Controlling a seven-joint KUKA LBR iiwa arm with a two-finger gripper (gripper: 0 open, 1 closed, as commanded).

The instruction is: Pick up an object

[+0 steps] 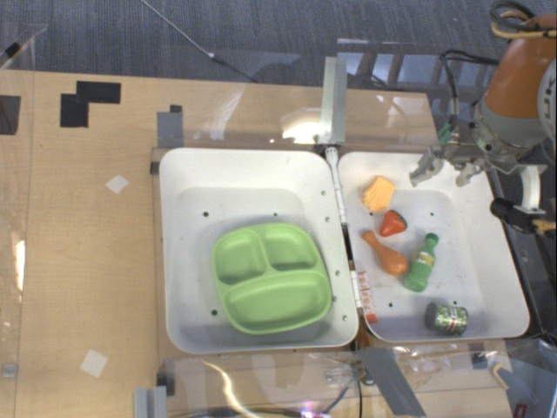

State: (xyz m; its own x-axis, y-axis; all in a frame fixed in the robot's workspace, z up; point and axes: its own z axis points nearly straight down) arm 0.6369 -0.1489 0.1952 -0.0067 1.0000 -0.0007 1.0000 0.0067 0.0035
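Starting at the left, the pale wooden bench (pixel 78 233) carries a shallow white plastic bin (pixel 187 233), and in it lies a lime-green moulded plastic plate with three compartments (pixel 272 277), smooth, matte and rounded at the corners. Just beside it, across a narrow metal divider, the second shallow white bin (pixel 496 268) holds the candidates for picking: a yellow wedge with a pitted, corn-like surface (pixel 378 194), a small glossy red toy pepper (pixel 393 223) just below it, an orange drumstick-shaped toy (pixel 386 254) lying aslant, a green plastic bottle with a pale label (pixel 420 264) near that, and a dented green metal can on its side (pixel 446 319) toward the near right corner. Farther right, the grey two-finger gripper (pixel 445 167) hangs over the far edge of this bin, its fingers spread apart with nothing between them. By my reading the pick is at the approach stage, with no object yet chosen by contact. The next move likely calls for travelling toward the yellow wedge, the nearest piece, and descending squarely, since its tapered faces and the rounded, slick toys could slip from a careless pinch.
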